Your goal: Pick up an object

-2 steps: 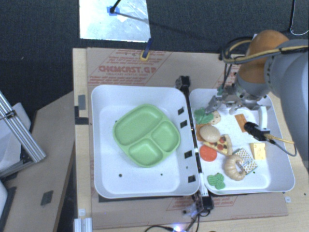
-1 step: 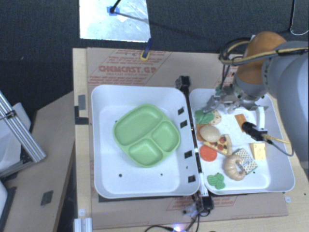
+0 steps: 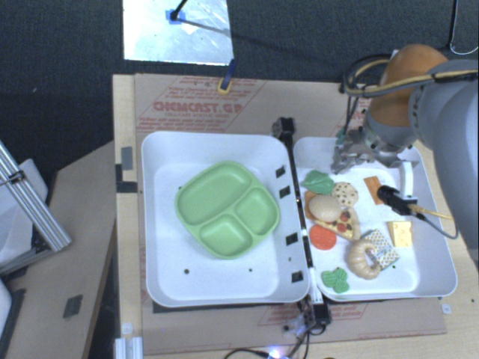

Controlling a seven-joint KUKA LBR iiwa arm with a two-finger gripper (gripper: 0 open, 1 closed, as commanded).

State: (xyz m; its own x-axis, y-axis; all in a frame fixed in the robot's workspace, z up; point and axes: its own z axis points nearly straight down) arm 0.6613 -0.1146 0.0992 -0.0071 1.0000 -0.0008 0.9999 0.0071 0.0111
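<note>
A green three-compartment plastic plate (image 3: pixel 227 209) lay mid-way in the left shallow white bin (image 3: pixel 161 275). Toy foods crowded the right white bin's (image 3: pixel 434 271) left side, a round speckled cookie (image 3: pixel 344 194) behind a red tomato slice (image 3: pixel 323 237).

The bench (image 3: pixel 123 223) is a pale wooden top, and directly on it lies a flat cardboard sheet (image 3: pixel 202 99) printed with red lettering. On that sheet sit two shallow white bins side by side. The left bin (image 3: pixel 161 200) covers the sheet's middle and left part; the right bin (image 3: pixel 438 271) touches the left bin's right edge, joined by a black clipped seam. A small yellow clip (image 3: pixel 224 87) rests at the sheet's far edge.
</note>
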